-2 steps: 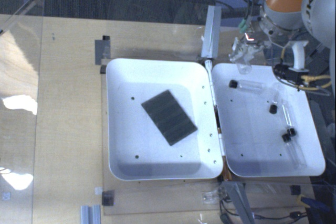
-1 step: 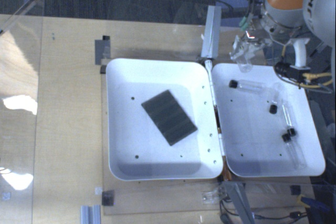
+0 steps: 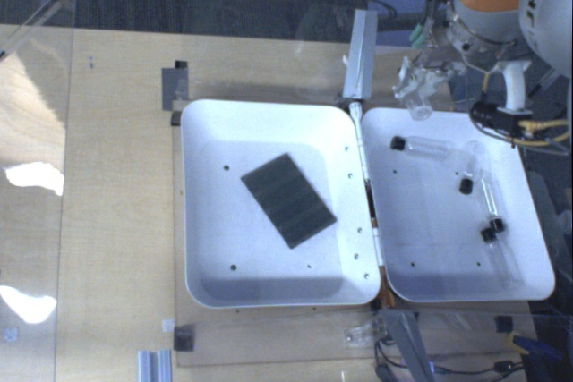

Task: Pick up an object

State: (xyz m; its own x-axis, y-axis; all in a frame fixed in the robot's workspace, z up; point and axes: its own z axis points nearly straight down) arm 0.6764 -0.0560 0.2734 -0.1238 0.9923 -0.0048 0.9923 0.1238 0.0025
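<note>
Gripper (image 3: 419,94) above the right bin's (image 3: 537,277) far rim
Whether it is open or closed cannot be told; the dark ridged pad (image 3: 288,199) lies flat in the bin left of that one, well apart from the gripper

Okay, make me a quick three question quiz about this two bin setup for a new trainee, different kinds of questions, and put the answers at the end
1. True or false: the dark ribbed pad lies flat in the left bin.
2. Multiple choice: where is the hand? A) low inside the left bin, B) above the far rim of the right bin, C) over the bare bench in front of both bins.
3. Short answer: what lies in the right bin?

Key
1. True.
2. B.
3. Clear tubes with black caps, scattered on its floor; their exact count is hard to tell because the clear plastic blends with the white.
</note>
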